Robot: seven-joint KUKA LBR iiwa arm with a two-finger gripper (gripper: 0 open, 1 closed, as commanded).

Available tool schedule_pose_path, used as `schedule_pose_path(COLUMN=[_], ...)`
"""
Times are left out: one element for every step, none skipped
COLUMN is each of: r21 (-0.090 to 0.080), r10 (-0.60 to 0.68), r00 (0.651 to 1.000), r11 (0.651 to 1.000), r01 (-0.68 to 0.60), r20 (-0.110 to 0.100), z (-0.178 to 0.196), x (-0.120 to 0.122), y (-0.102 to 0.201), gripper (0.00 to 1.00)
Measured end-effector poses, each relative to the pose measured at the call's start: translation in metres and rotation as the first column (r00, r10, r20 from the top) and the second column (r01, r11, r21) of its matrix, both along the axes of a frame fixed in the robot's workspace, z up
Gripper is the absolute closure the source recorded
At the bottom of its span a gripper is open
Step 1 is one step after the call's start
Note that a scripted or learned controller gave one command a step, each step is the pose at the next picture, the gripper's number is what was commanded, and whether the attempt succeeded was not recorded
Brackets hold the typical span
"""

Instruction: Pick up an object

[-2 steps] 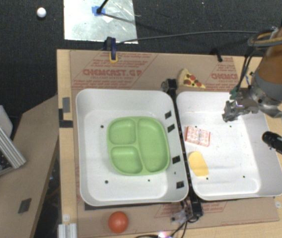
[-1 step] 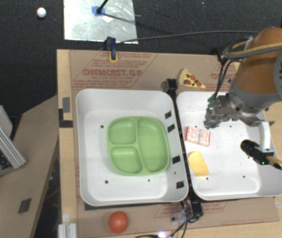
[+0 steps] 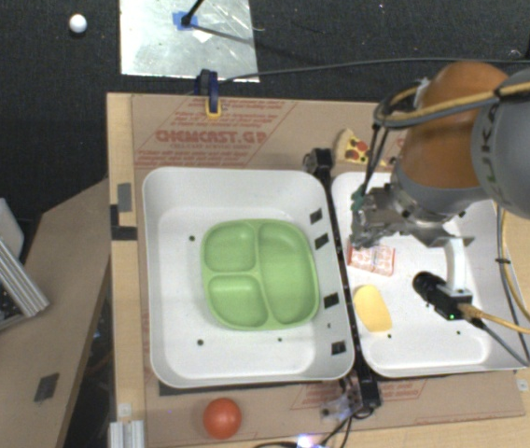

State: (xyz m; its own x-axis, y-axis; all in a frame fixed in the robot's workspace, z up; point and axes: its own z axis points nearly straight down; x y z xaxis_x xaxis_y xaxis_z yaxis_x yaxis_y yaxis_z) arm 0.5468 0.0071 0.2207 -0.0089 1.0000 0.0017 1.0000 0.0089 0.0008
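The right white bin [image 3: 414,357] holds a yellow rounded object [image 3: 371,308] near its left wall and a small red-and-white packet [image 3: 373,259] just above it. My gripper [image 3: 370,234] hangs low over the packet, at the bin's left side, under the grey arm with its orange band [image 3: 452,129]. The metal fingers point down at the packet's upper edge. I cannot tell whether they touch it or hold it. The left white bin [image 3: 181,343] holds a green divided plate [image 3: 258,273].
A red ball [image 3: 221,417] lies on the cardboard in front of the left bin. A small yellow pizza-slice toy [image 3: 351,145] sits behind the right bin. A foil sheet [image 3: 186,26] and a white ball [image 3: 78,23] lie at the far back.
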Motion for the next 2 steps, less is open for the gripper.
schedule_pose_path(r21=[0.000, 0.000], r10=[0.000, 0.001], r00=[1.000, 1.000], r11=[1.000, 1.000], r01=[0.000, -0.001], r20=[-0.001, -0.001], z=[-0.004, -0.009], x=[-0.013, -0.024], y=[0.043, 0.094], gripper=[1.00, 1.00])
